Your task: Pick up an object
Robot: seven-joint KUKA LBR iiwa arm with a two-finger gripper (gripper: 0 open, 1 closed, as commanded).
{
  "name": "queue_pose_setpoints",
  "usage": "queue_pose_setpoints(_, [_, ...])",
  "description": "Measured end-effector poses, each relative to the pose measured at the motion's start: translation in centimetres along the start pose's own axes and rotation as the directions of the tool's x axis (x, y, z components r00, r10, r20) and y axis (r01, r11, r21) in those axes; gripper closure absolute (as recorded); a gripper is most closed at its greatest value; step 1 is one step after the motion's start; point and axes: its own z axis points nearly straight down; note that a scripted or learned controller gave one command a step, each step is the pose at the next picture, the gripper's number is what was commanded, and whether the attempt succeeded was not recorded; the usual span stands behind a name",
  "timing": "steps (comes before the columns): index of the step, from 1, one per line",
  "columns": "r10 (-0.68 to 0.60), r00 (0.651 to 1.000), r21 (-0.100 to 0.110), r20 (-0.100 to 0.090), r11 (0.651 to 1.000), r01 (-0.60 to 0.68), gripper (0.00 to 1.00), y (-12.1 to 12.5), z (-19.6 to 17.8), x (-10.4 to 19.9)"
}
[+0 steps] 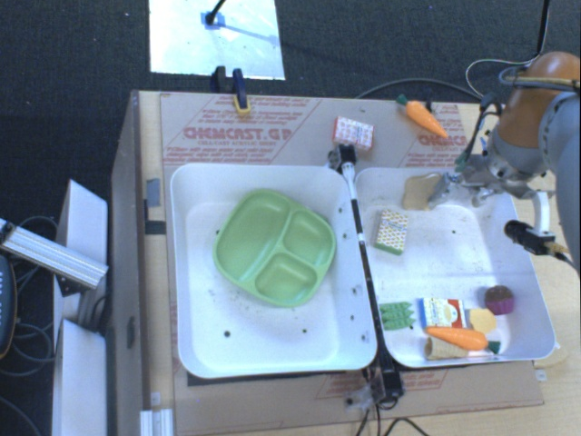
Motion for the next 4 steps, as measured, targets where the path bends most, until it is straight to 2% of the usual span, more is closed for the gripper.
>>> queue_pose_setpoints(1, [-0.003, 1.000, -0.005, 0.003, 1.000, 0.003, 1.00, 0.1, -1.2, 0.0])
queue_pose_setpoints(2, [-0.005, 1.000, -0.004, 0.002, 1.000, 0.005, 0.00, 0.1, -1.2, 0.0])
queue_pose_setpoints(3, [0.006, 1.000, 0.005, -0.002, 1.000, -0.006, 0.00, -0.2, 1.2, 1.3])
queue_pose_setpoints(4, [0.003, 1.000, 0.001, 0.001, 1.000, -0.003, 1.00, 0.0, 0.0, 1.2])
